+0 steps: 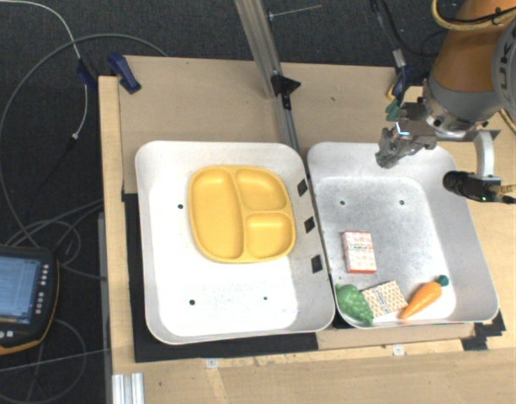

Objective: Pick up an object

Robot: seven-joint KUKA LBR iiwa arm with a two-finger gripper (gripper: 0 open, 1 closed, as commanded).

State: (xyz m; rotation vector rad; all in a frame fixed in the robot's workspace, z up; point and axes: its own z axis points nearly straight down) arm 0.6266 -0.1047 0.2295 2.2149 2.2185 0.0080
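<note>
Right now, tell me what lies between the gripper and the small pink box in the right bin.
In the camera view, bare speckled bin floor lies between the gripper at the bin's far edge and the pink box.

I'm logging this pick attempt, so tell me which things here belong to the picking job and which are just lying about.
Job:
gripper, over the right bin's far edge
small box
patterned packet
toy carrot
green toy

Lying about:
yellow divided tray in the left bin
handheld screen
blue clamps
</note>
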